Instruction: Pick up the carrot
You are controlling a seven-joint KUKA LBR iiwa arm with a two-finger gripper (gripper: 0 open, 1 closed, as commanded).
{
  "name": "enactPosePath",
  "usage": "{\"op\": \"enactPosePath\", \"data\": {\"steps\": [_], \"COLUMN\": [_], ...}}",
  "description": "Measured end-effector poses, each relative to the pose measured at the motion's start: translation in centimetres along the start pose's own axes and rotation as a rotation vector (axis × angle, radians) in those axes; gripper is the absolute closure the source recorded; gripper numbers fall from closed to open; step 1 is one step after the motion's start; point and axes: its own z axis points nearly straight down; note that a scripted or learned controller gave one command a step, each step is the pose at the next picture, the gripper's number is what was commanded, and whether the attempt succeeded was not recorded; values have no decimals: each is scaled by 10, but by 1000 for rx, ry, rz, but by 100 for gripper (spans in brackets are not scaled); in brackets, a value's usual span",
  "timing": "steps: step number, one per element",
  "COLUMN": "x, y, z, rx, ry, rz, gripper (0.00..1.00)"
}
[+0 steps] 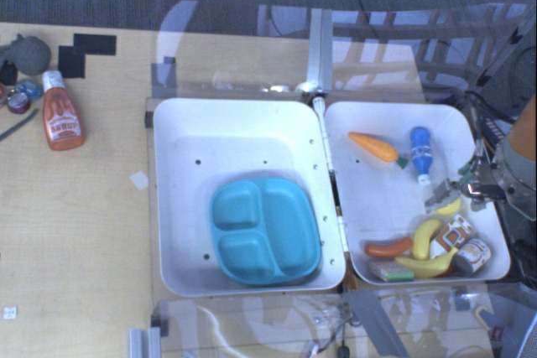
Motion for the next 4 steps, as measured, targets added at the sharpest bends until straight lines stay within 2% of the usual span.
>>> {"op": "enactPosePath", "data": {"steps": [1,2,3,4], "x": [5,27,27,58], "y": [65,112,167,183], "z": [44,103,108,46], "rx": [-1,-3,34,-6], "ry": [0,1,8,-1], "rz": [-106,-67,-128,-500], "gripper": [0,0,0,0]}}
